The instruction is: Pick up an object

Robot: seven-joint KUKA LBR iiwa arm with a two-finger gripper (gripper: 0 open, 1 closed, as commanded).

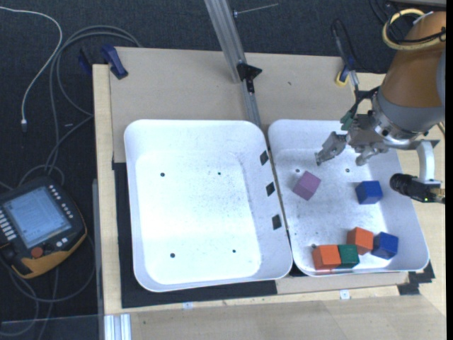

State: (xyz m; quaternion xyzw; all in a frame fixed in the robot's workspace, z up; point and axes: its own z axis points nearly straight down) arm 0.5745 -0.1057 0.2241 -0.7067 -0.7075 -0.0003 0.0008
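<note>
Right now, claw point(346, 149): you see it released, fingers spread, nothing between them, over the far part of the right bin point(283, 190).
Purple block point(307, 185): near-left of the claw, apart from it.
Blue block point(369, 191): right of the purple one.
Near-edge cluster: orange block point(326, 256), green block point(348, 254), second orange block point(363, 239), second blue block point(386, 244).
Left bin point(141, 147): beside the right one on the table point(177, 83).
</note>
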